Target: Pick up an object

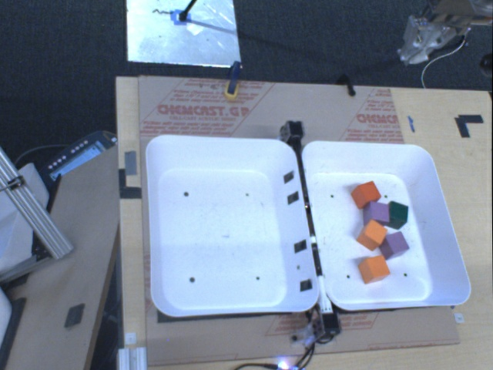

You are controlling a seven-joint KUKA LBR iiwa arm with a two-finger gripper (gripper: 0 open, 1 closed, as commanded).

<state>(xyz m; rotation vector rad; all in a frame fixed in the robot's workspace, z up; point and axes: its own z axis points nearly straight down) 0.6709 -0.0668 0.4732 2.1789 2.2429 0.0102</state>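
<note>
Blocks sit clustered in the right bin [443, 230]: three orange blocks [366, 194] [371, 234] [373, 269], two purple blocks [377, 212] [394, 244] and one dark green block [398, 213], several touching. We see the gripper [420, 43] at top right, well apart from both bins and off the bench [254, 102]; we can't tell its state. Left bin [223, 149] lies beside the right one

Six small matte cubes lie clustered in the right white bin [431, 168]: an orange cube [366, 194] topmost, a light purple cube [377, 212] just below it, a dark green cube [397, 214] beside that, a second orange cube [372, 235], a purple cube [394, 244], and a third orange cube [373, 269] lowest, slightly apart
</note>
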